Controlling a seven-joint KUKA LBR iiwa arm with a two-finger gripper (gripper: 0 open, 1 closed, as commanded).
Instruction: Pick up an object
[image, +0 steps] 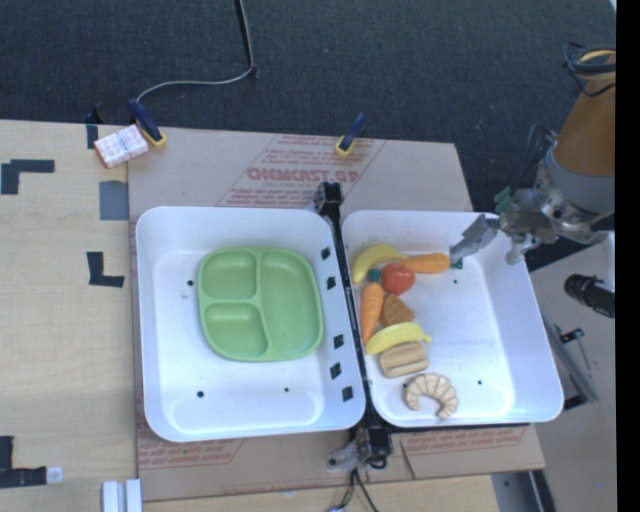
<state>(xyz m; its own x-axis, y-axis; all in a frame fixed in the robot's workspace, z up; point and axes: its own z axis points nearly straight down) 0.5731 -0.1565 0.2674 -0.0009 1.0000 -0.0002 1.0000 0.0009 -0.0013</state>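
While the bench (60, 300) carries 2 shallow white bins side by side on a cardboard sheet (290, 175), the left bin (160, 380) holds a green divided plate (262, 304) with 3 compartments, lying flat near its middle. The right bin (520, 340) has toy food gathered along its left wall. The arm (590, 130), grey with an orange band, reaches in from the right and stops over that bin's upper right corner. Its gripper (472, 242) hangs above the bin's upper edge, just right of the food; whether its fingers are apart or closed cannot be told, and nothing is seen between them.

Among the food, 1 yellow banana (372, 258) curves at the top, an orange carrot (427, 264) lies just right of it, and a red tomato (398, 278) sits touching both. Below, a second carrot (370, 308) points downward, beside a brown piece (397, 311). Another banana (397, 340) lies across a bread roll (402, 359). A croissant (432, 393) sits lowest, slightly apart.
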